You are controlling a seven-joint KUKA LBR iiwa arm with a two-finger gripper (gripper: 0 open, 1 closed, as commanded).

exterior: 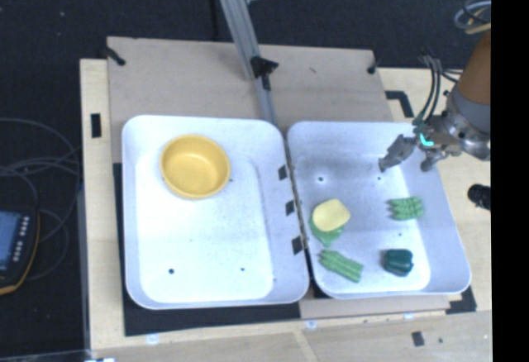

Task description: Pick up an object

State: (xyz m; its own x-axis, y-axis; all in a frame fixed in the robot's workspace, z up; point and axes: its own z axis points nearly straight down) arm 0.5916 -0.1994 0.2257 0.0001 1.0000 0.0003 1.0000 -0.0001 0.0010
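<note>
Four candidates sit in the right bin (364,145), all below the claw (411,152) as the camera looks down. Closest is the small ridged green piece (405,207), just under the claw and a touch to its left. Further down sits the dark green pepper-like toy (397,262), near the bin's bottom edge. Off to the claw's lower left lies the yellow-and-green rounded toy (330,217), and beneath that the long green ridged vegetable (341,266), lying at a slant. Nothing is lifted yet; every piece rests on the bin floor.

The claw hangs over the upper right part of that bin, its two fingers spread apart with nothing between them. So it is open and empty, and my read is that the descent is not yet made.

Now the risks. The ridged green piece is small and low, so fingers coming down slightly off centre could nudge it away or close on air. It also lies near the bin's right wall, where a finger could catch the rim.

Far to the claw's left, the yellow bowl (195,166) sits alone in the left bin (207,269), well apart from the action. Both bins rest on the counter (182,63).
</note>
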